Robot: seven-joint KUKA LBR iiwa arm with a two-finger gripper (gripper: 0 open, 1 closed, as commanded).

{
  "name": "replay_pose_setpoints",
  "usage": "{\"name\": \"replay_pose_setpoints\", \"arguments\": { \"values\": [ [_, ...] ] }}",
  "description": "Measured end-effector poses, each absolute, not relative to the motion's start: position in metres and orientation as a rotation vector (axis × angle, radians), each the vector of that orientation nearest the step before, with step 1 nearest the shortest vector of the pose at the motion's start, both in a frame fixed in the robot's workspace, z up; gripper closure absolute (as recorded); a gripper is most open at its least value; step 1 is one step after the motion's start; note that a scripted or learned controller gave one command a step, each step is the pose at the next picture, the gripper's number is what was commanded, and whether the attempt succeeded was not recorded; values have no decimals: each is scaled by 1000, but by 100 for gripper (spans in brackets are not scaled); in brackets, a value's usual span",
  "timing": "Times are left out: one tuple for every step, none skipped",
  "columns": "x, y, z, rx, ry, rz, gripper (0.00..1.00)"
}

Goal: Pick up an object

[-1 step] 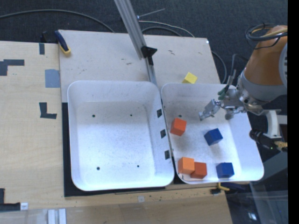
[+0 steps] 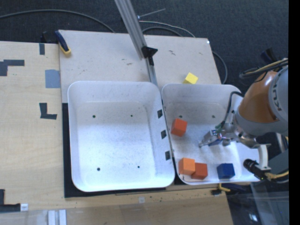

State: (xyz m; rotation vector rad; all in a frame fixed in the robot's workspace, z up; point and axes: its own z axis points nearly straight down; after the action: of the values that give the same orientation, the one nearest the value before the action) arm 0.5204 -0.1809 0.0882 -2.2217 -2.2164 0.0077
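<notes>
**Desk:** Asking how far along the pick is.

**Photographer:** Catching it early, judging by the layout. Showing the gripper (image 2: 208, 141) hanging low inside the right bin (image 2: 197, 86), reaching in from the right on the grey arm (image 2: 258, 102). Seeing nothing in its grasp; not managing to tell how wide it is standing open. Counting nothing as lifted, with closing, gripping and raising all yet to come.

**Desk:** Wondering where the candidates are lying.

**Photographer:** Finding four on the floor of that bin. Placing the orange cube (image 2: 178, 127) alone to the gripper's left, near but apart from it. Placing an orange block (image 2: 187, 165) and a red block (image 2: 200, 171) touching each other at the front wall, and a blue cube (image 2: 226, 170) just beside them, nearer the arm. Spotting a yellow cube (image 2: 191, 78) on the bench beyond the bin's rim.

**Desk:** Asking about obstacles.

**Photographer:** Seeing open floor around the lone orange cube. Reckoning the touching pair, crowding the front wall, harder to take singly. Noting the left bin (image 2: 112, 83) alongside and a metal rail (image 2: 131, 20) slanting in from above, well apart from the gripper.
</notes>
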Motion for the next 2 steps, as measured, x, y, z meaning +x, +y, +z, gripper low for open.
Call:
{"name": "replay_pose_setpoints", "arguments": {
  "values": [
    [550,-190,92,-2220,-2224,0,0],
    [548,-189,101,-2216,-2221,1,100]
  ]
}}
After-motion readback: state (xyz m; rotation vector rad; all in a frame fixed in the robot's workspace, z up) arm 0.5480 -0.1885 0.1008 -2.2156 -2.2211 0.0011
